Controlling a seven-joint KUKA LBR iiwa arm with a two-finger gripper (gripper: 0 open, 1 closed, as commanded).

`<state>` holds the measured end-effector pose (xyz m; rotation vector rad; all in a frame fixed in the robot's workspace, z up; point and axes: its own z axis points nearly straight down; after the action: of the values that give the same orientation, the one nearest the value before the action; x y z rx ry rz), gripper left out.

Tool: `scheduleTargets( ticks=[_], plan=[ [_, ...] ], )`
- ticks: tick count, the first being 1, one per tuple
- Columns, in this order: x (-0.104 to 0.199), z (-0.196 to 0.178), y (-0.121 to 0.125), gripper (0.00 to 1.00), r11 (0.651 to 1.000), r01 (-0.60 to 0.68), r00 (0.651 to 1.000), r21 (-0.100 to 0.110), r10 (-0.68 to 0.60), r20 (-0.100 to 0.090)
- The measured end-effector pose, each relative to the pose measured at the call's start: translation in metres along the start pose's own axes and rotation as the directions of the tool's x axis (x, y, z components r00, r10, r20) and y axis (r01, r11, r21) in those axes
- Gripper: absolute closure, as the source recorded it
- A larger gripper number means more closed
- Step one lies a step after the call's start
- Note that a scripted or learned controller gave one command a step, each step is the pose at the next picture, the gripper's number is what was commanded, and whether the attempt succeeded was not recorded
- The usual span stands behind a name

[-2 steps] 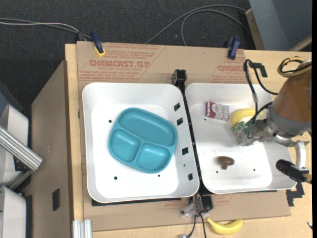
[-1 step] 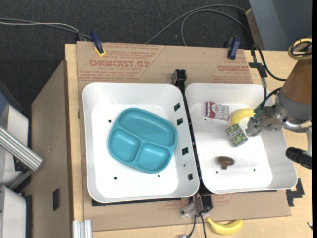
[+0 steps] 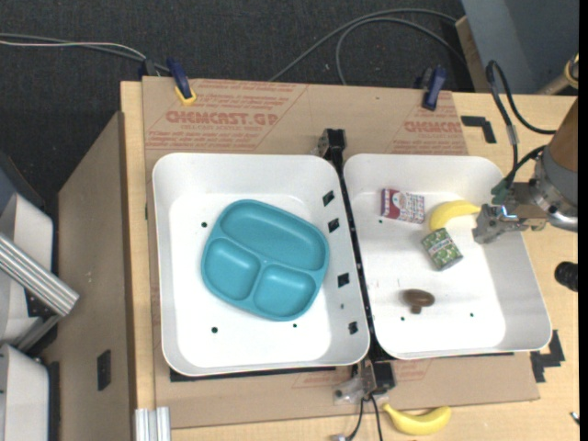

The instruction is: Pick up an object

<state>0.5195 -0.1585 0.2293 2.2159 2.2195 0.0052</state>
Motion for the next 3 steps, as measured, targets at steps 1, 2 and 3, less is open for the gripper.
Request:
scheduleTargets(
  ticks=[1,2,3],
  plan=[
    [-0.003,-0.064,0.001,1.0,1.0,0.0,1.0,-0.001,0.0,0.001],
    [0.053,-0.047,0.008,1.0,1.0,0.005,1.0,0.008,-0.005,-0.004],
    [0.106,-0.029,0.017,1.0,1.0,0.004,1.0,0.01,-0.004,-0.004]
  ],
)
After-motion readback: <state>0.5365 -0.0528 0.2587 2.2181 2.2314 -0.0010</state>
